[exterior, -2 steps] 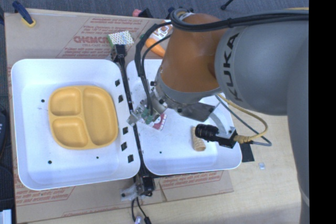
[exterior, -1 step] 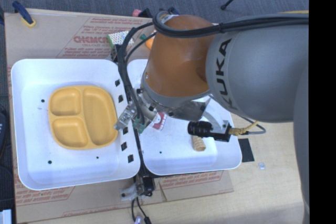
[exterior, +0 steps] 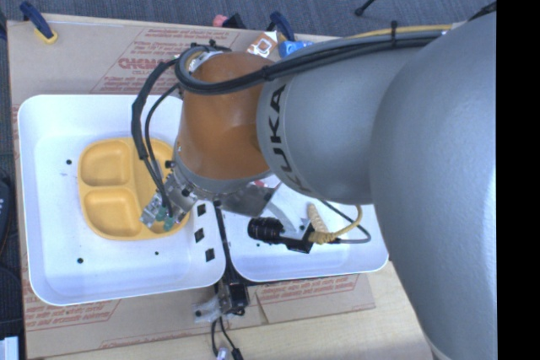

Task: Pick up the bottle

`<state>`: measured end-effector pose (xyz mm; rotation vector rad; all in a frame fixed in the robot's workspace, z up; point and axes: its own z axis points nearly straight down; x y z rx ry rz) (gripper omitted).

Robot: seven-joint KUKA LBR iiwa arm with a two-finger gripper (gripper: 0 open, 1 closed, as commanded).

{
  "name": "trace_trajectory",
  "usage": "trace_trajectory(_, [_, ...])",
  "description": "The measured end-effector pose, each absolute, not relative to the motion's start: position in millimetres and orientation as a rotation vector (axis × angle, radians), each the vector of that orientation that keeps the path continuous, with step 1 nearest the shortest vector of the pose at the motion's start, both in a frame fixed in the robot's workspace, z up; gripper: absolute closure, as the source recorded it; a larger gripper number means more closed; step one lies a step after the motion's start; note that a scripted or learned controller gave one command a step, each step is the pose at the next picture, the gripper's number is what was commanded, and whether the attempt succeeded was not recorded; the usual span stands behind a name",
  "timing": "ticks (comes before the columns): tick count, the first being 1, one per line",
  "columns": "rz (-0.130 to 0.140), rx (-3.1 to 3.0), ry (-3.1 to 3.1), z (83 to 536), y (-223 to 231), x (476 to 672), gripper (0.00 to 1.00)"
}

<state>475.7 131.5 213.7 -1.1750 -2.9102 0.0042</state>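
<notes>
Camera view looks down on my two white bins on the table (exterior: 93,46). My big grey arm (exterior: 354,122) comes in from the right and covers a lot of both bins. The orange band (exterior: 219,122) sits above my wrist.

My claw (exterior: 167,206) is low in the left bin (exterior: 42,181). It is at the right edge of a yellow tray (exterior: 105,173) that has two dips in it. Both dips look bare.

Right at the tip of my claw there is a small shiny bit with some green on it (exterior: 157,217). It might be the bottle, or it might just be a part of me. It is too small and too mixed up with my claw for me to be sure.

I cannot tell if my claw is open or closed. So I cannot say that I am holding anything.

I think the job is not done yet. My claw is down low by the bin floor, and nothing has been lifted up. I would say I am at the grab part. What is left is to get a good hold and lift the bottle up out of the bin. The right bin (exterior: 337,270) is mostly under my arm.
</notes>
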Motion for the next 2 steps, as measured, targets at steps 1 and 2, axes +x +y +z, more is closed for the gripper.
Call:
trace_trajectory(1, [0.001,-0.930,-3.001,284.9,125.2,476.6,1.00])
trace_trajectory(2, [0.005,-1.360,-2.827,191.0,70.3,475.6,1.00])
